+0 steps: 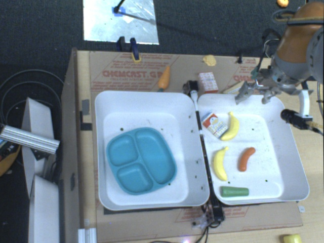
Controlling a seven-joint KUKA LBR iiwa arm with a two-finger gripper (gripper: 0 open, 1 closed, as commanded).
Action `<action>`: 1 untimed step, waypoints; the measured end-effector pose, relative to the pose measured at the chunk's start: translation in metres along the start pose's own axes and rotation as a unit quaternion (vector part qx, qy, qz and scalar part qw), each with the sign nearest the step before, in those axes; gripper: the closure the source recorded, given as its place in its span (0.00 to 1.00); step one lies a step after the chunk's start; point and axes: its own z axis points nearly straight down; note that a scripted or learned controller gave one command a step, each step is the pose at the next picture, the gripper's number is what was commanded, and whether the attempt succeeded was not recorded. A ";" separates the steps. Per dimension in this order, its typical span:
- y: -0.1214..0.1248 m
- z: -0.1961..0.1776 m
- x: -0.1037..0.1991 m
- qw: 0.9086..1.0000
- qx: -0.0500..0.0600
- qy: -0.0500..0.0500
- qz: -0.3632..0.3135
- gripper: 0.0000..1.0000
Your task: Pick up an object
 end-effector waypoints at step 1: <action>-0.013 0.125 0.004 1.000 0.004 0.001 0.001 0.00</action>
